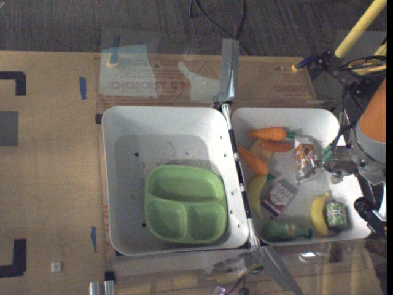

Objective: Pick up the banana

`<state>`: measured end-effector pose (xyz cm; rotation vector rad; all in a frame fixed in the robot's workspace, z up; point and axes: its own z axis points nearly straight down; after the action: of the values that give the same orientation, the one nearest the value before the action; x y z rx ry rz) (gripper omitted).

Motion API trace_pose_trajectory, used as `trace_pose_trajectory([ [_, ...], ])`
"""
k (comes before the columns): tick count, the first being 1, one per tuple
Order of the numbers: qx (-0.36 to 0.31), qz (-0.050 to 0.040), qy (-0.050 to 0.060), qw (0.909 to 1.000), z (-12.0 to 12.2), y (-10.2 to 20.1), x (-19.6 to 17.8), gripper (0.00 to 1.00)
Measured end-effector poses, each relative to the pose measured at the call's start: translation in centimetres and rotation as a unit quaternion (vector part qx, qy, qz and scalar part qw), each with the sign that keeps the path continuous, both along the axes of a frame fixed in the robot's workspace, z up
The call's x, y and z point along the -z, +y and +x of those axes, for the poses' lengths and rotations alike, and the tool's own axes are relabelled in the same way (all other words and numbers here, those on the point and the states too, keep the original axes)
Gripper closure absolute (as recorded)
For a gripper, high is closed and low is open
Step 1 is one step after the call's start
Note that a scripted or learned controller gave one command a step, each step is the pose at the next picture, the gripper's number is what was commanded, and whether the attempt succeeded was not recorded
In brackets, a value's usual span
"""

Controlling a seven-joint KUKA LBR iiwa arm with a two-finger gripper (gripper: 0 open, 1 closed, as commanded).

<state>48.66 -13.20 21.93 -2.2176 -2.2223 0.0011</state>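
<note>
My tool (336,165) is hanging over the right bin's (319,117) right side; I cannot tell its grip. The banana (317,214) is lying in that bin's near right corner, touching a small green can (336,215). A green divided plate (185,203) is sitting in the left bin (116,165).
</note>
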Motion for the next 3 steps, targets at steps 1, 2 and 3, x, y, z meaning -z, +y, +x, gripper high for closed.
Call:
trace_pose_trajectory([
  [1, 0.007, -0.0005, -0.001, 1.0, -0.3, -3.7, 12.0, 0.0],
  [2, 0.001, 0.0001, -0.004, 1.0, -0.5, -5.6, 13.1, 0.0],
  [3, 0.005, -0.0039, -0.007, 1.0, -0.5, -6.1, 12.1, 1.0],
])
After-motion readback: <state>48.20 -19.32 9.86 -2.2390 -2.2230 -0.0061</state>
